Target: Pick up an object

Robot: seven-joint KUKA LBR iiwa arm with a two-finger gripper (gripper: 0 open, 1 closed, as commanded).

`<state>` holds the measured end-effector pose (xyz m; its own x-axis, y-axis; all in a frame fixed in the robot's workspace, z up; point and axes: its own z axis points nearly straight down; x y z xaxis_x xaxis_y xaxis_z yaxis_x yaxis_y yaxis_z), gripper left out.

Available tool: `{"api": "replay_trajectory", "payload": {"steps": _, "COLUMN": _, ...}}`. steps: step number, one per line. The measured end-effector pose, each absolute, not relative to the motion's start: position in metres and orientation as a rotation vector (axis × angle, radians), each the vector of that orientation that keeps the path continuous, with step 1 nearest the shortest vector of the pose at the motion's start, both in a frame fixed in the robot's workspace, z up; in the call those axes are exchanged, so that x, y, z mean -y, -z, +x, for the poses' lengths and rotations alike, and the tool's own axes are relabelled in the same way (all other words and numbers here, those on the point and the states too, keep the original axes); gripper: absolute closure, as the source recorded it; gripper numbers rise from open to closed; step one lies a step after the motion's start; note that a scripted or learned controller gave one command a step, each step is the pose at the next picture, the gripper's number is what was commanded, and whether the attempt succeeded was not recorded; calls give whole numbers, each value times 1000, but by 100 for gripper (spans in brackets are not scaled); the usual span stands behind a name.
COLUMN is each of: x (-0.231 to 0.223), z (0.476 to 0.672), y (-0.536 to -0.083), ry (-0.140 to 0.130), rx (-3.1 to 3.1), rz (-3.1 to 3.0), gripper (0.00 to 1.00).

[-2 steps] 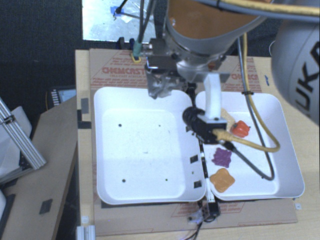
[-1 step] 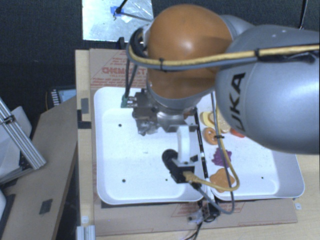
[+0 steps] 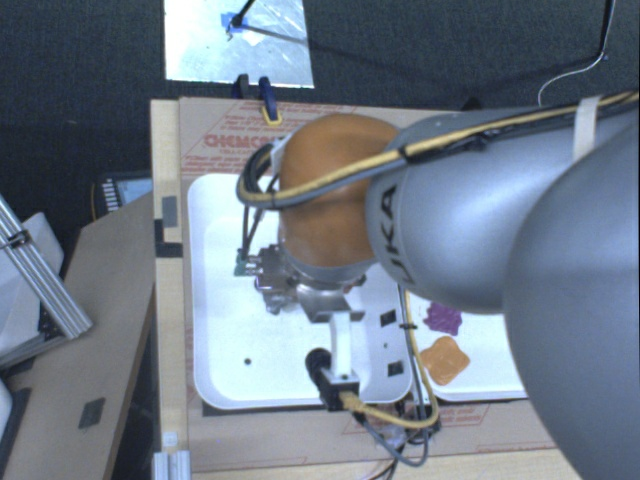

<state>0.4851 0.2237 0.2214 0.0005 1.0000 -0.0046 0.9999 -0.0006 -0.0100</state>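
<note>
In the right bin lie a purple object and, just in front of it, an orange object. My arm, grey with an orange band, reaches in from the right and hangs over the left bin. My gripper points down under the wrist over the middle of the left bin, and the wrist hides most of it. Whatever lies directly under the gripper is hidden.
A cardboard sheet lies beneath both bins. A shiny foil square lies on the dark floor behind the bench. A tan board and metal rails stand to the left. A tiny dark speck marks the left bin's floor.
</note>
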Motion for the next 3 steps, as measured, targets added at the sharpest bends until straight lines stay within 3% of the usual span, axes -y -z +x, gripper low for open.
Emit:
{"api": "replay_trajectory", "payload": {"steps": 1, "x": -235, "z": 486, "y": -78, "ry": -2, "rx": 2222, "rz": -2219, "gripper": 100}}
{"api": "replay_trajectory", "payload": {"steps": 2, "x": -235, "z": 489, "y": -214, "ry": 20, "rx": 2229, "rz": -2219, "gripper": 100}}
{"api": "replay_trajectory", "payload": {"steps": 3, "x": -235, "z": 488, "y": -217, "ry": 3, "rx": 2224, "rz": -2219, "gripper": 100}}
